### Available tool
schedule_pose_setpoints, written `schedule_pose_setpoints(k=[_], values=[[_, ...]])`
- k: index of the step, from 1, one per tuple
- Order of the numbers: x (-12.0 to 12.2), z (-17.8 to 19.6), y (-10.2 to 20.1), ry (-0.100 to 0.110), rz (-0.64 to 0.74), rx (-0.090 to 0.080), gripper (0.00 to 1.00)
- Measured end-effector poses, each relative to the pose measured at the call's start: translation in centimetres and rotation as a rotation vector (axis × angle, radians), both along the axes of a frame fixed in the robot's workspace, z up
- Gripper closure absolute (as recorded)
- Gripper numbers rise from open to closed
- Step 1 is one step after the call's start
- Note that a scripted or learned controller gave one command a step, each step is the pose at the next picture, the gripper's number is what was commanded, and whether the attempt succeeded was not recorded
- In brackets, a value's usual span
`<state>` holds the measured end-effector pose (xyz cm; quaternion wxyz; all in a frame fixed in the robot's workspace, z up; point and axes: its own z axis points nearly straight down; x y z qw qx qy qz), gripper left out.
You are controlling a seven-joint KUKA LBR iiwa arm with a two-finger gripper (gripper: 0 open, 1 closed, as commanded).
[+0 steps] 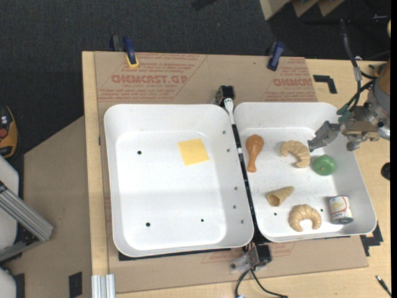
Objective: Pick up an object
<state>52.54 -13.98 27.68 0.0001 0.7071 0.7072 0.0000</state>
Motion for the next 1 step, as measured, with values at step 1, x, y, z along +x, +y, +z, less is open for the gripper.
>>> schedule_pose_setpoints(k=[1], values=[[1.5,-19.62,0.6,0.013,-0.001,0.004,0.0]])
